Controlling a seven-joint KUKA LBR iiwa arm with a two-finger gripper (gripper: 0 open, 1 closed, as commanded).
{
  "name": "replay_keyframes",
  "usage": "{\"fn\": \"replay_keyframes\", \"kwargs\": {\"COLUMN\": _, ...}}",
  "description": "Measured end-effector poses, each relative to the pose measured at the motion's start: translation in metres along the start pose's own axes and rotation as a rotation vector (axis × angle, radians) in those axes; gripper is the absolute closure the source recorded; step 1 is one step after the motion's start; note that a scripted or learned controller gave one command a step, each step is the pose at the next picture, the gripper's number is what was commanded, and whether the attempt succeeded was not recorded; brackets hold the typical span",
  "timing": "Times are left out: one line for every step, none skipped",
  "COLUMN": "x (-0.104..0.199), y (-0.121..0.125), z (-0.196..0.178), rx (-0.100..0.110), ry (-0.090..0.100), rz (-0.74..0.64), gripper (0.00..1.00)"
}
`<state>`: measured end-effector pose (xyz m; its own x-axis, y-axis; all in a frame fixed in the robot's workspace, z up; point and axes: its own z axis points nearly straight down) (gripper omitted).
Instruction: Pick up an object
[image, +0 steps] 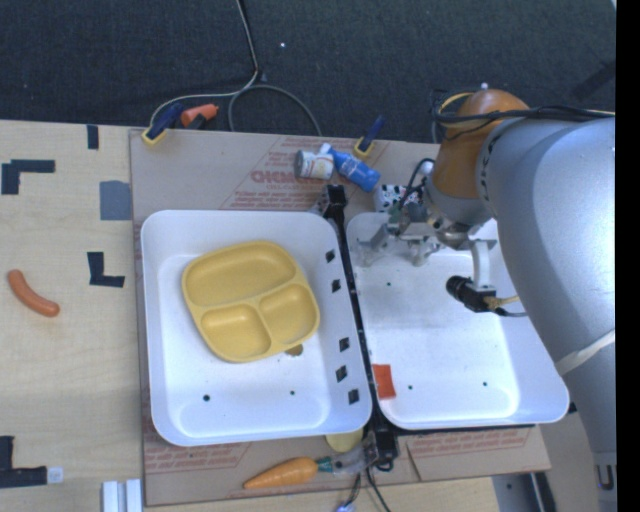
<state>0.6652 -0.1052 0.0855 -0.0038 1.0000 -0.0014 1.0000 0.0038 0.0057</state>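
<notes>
The arm (545, 240) enters from the right and covers much of the right bin (450, 390). The gripper (400, 235) sits low over the far left corner of that bin, close to the divider between the two bins. Its opening cannot be determined, and no object is visible in its grasp.

The left bin (165, 400) contains a yellow compartment plate (250, 298), lying flat and tilted slightly, well apart from the gripper. A small orange piece (383, 380) lies at the near left of the right bin.

Outside the bins, a toy carrot (285, 472) rests on the cardboard at the near edge, and a toy sausage (33, 293) lies on the wooden bench at the far left.
</notes>
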Motion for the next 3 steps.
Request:
{"fn": "replay_keyframes", "kwargs": {"x": 0.113, "y": -0.029, "z": -0.106, "rx": -0.003, "ry": 0.006, "rz": -0.008, "gripper": 0.00}}
{"fn": "replay_keyframes", "kwargs": {"x": 0.048, "y": -0.031, "z": -0.119, "rx": 0.006, "ry": 0.000, "rz": 0.006, "gripper": 0.00}}
{"fn": "replay_keyframes", "kwargs": {"x": -0.007, "y": -0.104, "z": -0.037, "rx": 0.018, "ry": 0.001, "rz": 0.011, "gripper": 0.00}}
